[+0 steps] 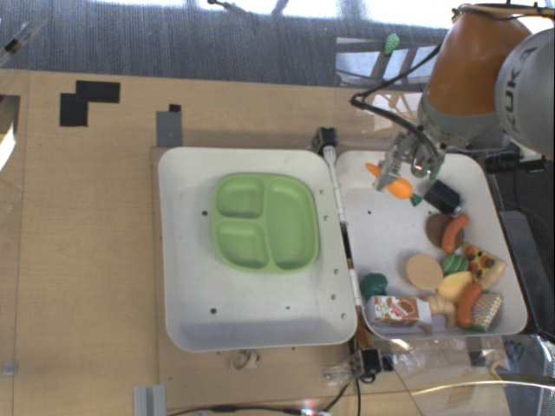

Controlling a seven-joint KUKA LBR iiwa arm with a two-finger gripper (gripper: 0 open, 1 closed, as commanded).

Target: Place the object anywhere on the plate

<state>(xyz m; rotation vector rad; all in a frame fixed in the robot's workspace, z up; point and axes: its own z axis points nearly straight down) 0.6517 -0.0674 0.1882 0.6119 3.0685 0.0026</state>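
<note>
A green plate (264, 222) with three compartments lies in the middle of the left white bin (186, 258); nothing rests on it. My gripper (404, 172) hangs over the far left part of the right bin (381, 224). Between its fingers sits an orange toy carrot (392, 183), lying crosswise with its green end toward the right. The gripper is shut on the carrot, which looks slightly raised off the bin floor.
The right bin's near half holds several toy foods: a tan disc (424, 272), a red sausage (453, 232), a pizza slice (482, 263), a green broccoli piece (374, 284) and a small carton (399, 310). A ridge (340, 224) separates the two bins.
</note>
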